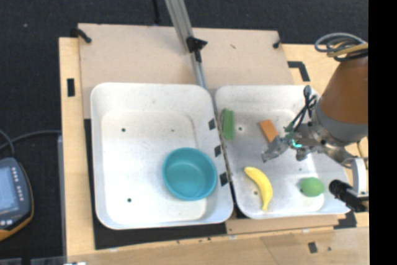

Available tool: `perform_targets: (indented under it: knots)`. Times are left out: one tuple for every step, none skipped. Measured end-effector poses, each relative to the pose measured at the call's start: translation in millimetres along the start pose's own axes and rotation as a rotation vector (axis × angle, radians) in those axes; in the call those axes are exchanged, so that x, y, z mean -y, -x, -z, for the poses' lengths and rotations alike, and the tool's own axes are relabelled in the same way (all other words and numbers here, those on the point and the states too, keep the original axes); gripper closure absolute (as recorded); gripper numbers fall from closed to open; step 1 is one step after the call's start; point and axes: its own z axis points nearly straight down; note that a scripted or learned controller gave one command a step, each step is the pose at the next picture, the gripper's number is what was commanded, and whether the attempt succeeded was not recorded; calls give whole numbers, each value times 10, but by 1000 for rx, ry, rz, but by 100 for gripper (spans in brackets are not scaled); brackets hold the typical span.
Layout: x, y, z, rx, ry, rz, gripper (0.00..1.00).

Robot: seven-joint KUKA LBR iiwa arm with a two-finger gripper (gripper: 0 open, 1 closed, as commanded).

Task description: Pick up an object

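Note:
The right bin (248, 99) holds a yellow banana (260, 186) near its front, an orange block (268, 130) in the middle, a green round fruit (311, 186) at the front right and a green oblong piece (227, 123) by its left wall. My gripper (273, 150) hangs over the middle of this bin, just below the orange block and above the banana. Its fingers look slightly apart with nothing between them.
The left bin (124, 108) holds a blue bowl (189, 173) at its front right. A slanted metal pole (177, 6) rises from between the two bins at the back. A handheld controller (12, 195) lies off the bench's left side.

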Motion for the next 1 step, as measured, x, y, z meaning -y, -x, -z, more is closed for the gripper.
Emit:
perform_targets:
  knots:
    - [51,108,-514,3,-6,-1,0]
